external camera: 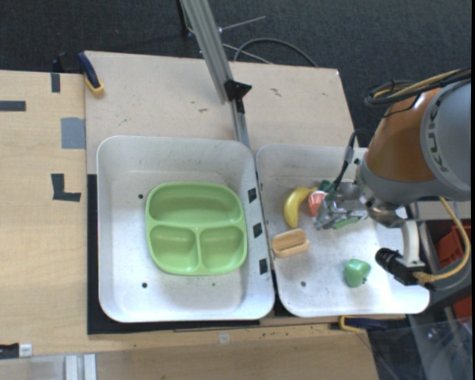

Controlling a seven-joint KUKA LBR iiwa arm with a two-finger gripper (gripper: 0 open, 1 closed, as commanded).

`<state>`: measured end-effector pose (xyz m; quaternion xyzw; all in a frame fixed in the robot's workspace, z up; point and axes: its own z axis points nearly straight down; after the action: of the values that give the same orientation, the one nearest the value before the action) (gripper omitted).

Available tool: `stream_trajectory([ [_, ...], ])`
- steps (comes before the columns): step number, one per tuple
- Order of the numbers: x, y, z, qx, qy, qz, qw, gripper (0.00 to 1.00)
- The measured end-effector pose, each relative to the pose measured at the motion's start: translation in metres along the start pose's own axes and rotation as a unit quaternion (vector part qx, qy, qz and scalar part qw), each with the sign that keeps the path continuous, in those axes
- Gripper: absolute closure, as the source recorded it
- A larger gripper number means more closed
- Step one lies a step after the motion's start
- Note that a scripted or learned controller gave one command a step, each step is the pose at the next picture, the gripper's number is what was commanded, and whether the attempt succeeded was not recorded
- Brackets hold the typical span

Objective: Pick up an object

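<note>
The gripper (332, 214) is seen low over the right bin (317, 291), reached in from the right under the grey arm (427, 145) with its orange band. Whether it is released or clenched cannot be told, since its metal end is mixed with small items beneath it. Just beside its tip, a small red and white object (315, 202) is seen, and a thin green item (350, 222) lies under or against it; contact with either cannot be judged. A yellow banana (294, 206) is placed just to the left of the gripper, near the wall between the bins. Below the banana, a hot dog toy (290, 243) is laid flat, apart from the gripper. A green pepper-like object (355, 272) is found toward the near right part of the same bin, well apart from the banana. In the left bin (119, 212), a light green divided plate (196, 228) is set flat near the middle. A slanted metal rod (210, 42) is seen running from the top of the view down to the junction of the bins. A blue and yellow clamp (91, 73) is fixed at the upper left corner of the board.
</note>
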<state>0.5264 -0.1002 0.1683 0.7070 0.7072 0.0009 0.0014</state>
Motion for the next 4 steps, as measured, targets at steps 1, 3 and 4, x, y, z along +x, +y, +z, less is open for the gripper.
stream_trajectory([
  [1,0.004,0.010,-0.048,0.000,0.000,-0.001,1.0000,1.00],
  [3,0.005,0.006,-0.133,0.000,0.000,-0.001,1.0000,1.00],
  [4,0.050,0.017,-0.129,0.002,0.001,-0.002,1.0000,1.00],
])
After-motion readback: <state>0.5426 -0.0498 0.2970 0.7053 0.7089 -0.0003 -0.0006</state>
